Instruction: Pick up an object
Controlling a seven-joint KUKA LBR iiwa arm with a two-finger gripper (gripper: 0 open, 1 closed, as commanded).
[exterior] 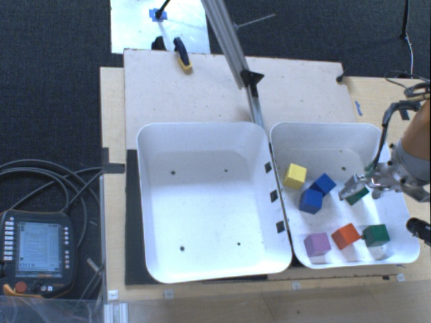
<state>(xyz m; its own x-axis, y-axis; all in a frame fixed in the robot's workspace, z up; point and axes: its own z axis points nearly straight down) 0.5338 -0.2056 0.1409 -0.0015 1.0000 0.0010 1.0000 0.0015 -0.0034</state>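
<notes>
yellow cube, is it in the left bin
No, the yellow cube sits in the right bin, near its left wall beside the blue cubes.

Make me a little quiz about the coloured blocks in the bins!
1. True or false: the yellow block lies in the right bin.
2. Which block lies beside the orange block, nearer the left bin? A) green B) purple C) yellow
3. Fill in: two ____ blocks touch each other in the middle of the right bin.

Key: 1. True. 2. B, the purple block; the green block lies on the orange one's other side. 3. Blue: the blue blocks sit left of the pincer.
</notes>
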